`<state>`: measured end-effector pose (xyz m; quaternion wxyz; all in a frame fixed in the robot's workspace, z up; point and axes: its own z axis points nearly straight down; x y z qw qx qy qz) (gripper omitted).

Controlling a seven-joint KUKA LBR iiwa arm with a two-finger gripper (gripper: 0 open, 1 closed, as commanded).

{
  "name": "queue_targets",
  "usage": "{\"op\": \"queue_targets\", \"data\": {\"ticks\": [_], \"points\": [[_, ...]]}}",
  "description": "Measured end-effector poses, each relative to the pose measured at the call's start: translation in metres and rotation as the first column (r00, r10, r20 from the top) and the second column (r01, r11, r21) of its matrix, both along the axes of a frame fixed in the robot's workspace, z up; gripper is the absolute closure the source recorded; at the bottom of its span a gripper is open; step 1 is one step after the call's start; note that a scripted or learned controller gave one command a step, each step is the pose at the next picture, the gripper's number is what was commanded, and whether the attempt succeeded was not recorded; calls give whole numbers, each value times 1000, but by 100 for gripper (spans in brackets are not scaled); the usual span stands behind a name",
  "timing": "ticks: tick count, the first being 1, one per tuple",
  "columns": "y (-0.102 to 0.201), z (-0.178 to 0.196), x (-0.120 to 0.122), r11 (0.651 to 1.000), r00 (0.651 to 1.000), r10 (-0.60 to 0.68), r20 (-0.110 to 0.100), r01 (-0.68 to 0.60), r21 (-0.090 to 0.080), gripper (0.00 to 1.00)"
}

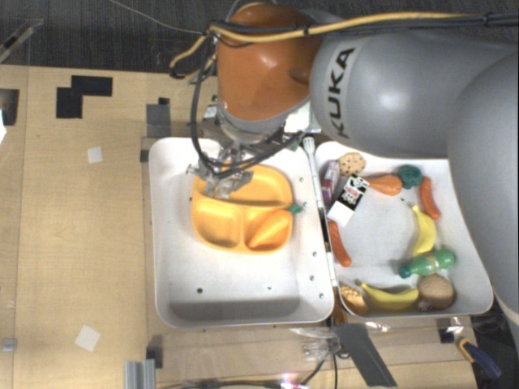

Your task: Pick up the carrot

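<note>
Looming closest, the grey KUKA arm with its orange wrist band (pixel 259 55) hangs over the left white bin (pixel 174 241). Its gripper (pixel 223 178) sits low over the upper left part of a yellow divided plastic plate (pixel 215 217); whether it is spread or closed I cannot tell, and nothing shows in its grasp. Just to its lower right, the orange tapered carrot (pixel 270 229) lies in the plate's lower right compartment, seemingly aligned diagonally, green end toward upper right. The next reach likely shifts that way.
</note>
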<state>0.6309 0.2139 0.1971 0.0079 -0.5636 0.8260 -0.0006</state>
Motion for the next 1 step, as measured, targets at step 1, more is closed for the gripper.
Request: {"op": "queue_targets", "data": {"ticks": [1], "points": [[14, -6, 37, 998, 998, -62, -5, 62, 0, 100]]}}
